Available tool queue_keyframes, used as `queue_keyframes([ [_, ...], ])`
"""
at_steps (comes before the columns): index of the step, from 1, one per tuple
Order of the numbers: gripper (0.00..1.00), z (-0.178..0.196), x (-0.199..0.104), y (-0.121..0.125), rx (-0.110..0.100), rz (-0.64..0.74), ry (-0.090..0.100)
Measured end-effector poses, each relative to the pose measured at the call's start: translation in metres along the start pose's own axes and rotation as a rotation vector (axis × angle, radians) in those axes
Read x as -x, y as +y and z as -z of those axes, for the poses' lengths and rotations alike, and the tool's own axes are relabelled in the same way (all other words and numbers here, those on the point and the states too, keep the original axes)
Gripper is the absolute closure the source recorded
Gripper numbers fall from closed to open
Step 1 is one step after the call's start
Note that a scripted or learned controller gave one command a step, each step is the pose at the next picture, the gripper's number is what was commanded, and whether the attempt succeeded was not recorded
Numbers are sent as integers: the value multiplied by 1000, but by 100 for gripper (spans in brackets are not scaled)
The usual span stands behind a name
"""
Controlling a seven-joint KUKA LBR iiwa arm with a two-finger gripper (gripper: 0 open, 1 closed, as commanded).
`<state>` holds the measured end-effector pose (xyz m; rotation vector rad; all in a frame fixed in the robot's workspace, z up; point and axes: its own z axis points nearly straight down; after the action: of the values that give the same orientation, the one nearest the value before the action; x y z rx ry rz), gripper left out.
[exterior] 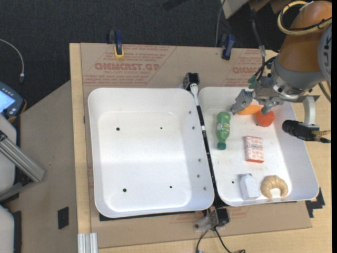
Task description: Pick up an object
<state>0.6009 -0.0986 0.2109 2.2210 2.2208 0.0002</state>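
My gripper (256,103) hangs over the far part of the right bin (231,165), its two fingers spread open. An orange thing (251,109) lies just beneath it, between the fingers, and I cannot tell whether they touch it. A red round thing (265,119) sits right beside the orange one, under the right finger. A green bottle (223,129) lies to the left of the gripper, near the divider between the bins.
A red-and-white box (254,148) lies mid-bin. A croissant (275,185) and a small grey-white object (248,185) rest near the front rim. The left bin (147,152) is a bare white floor. Blue clamps hold the board's far edge.
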Motion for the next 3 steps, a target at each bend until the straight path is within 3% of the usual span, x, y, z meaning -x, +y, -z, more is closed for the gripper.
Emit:
queue_keyframes([
  [1, 0, 79, -4, -9, 9, 1, -1],
  [2, 0, 149, 11, -11, 9, 0, -2],
  [3, 0, 199, 21, -48, 6, -1, -2],
])
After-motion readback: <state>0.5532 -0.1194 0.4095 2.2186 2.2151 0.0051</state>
